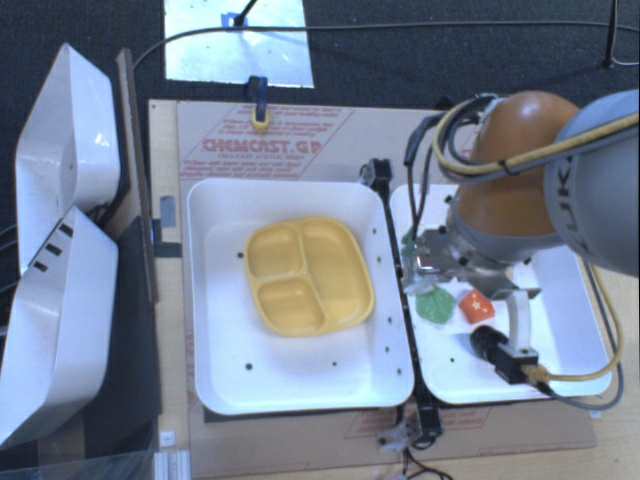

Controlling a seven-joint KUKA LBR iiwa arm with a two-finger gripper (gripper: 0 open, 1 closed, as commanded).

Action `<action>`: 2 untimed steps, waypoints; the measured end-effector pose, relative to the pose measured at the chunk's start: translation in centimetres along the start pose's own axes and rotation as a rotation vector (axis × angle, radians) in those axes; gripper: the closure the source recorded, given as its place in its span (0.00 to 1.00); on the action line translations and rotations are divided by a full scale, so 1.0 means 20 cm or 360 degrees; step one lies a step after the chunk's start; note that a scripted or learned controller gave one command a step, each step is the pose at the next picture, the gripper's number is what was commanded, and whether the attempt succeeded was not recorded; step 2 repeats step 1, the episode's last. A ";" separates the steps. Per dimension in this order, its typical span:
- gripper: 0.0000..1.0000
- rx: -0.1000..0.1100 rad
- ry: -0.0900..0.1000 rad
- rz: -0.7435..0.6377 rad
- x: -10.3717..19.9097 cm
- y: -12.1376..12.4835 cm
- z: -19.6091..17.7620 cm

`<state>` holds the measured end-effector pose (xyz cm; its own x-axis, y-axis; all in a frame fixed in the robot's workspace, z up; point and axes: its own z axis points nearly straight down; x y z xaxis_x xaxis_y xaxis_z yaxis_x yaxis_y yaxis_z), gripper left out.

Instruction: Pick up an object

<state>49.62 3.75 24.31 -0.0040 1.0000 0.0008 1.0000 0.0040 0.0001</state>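
The tool [447, 280] hangs low in the right bin [580, 298], its grip state impossible to tell; the green piece [436, 306] lies just below it, the orange block [476, 307] beside that

Divided tray [308, 274] in left bin [230, 368]. Right of the tray, in right bin [580, 298]: two small objects [435, 306] [476, 307] side by side.

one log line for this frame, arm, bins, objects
arm: over right bin | gripper: above green object | orange object: beside green | left bin: yellow tray
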 end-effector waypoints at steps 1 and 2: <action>1.00 0.0000 0.0001 -0.0001 0.27 -0.05 -0.01; 1.00 0.0000 0.0001 -0.0001 0.27 -0.05 -0.01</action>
